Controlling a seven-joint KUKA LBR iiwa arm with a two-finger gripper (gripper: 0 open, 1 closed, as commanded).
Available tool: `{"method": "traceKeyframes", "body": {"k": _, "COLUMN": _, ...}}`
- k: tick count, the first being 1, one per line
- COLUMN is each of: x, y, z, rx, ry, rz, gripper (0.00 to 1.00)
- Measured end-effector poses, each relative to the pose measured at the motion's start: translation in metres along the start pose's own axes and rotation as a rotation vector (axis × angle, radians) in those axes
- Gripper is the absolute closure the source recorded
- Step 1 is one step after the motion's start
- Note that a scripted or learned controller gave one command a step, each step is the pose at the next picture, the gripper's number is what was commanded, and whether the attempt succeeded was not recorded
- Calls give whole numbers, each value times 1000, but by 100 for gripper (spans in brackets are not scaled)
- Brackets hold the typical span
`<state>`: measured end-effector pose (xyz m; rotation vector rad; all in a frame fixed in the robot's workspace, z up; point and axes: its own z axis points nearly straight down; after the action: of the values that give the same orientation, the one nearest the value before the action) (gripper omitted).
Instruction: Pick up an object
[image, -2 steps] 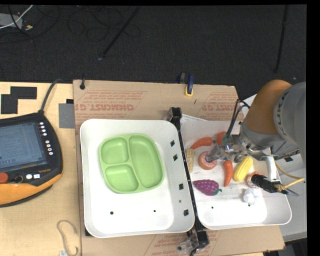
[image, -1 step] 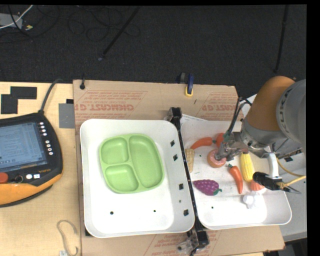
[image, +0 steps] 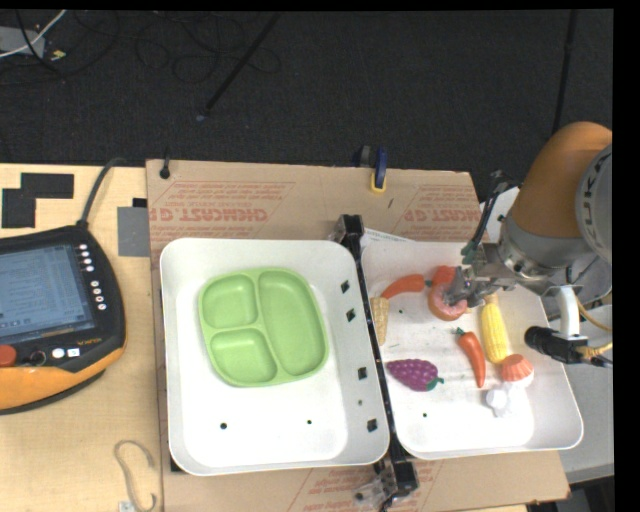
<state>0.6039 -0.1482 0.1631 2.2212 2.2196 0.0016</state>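
Low over the right-hand shallow white bin (image: 560, 425), the two-finger gripper (image: 462, 292) sat right at a round pinkish-red toy fruit (image: 447, 303); whether it gripped that fruit or merely touched it could not be told at this slant. Crowded around that spot lay a curved orange-red toy pepper (image: 403, 286) to the fruit's left, a yellow plastic corn cob (image: 493, 331) just beside it to the right, a slim red-orange chilli (image: 472, 357) below, a purple plastic grape bunch (image: 413, 374) nearer the bin's divider, and a small orange-and-white piece (image: 516, 368) further right. A green three-compartment plastic plate (image: 264, 326) rested in the left white bin (image: 190, 420), well apart. The likely risk was the round fruit rolling or squirting sideways under an off-centre pinch, or the corn cob getting nudged or caught along with it, spoiling the lift.
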Motion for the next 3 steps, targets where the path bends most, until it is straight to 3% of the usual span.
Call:
{"method": "traceKeyframes", "body": {"k": 1, "x": -4, "y": 7, "z": -61, "rx": -2, "ry": -1, "rz": 1, "gripper": 100}}
{"method": "traceKeyframes", "body": {"k": 2, "x": -4, "y": 7, "z": -64, "rx": 2, "ry": 1, "rz": -1, "gripper": 100}}
{"method": "traceKeyframes", "body": {"k": 3, "x": 58, "y": 5, "z": -65, "rx": 5, "ry": 3, "rz": -5, "gripper": 100}}
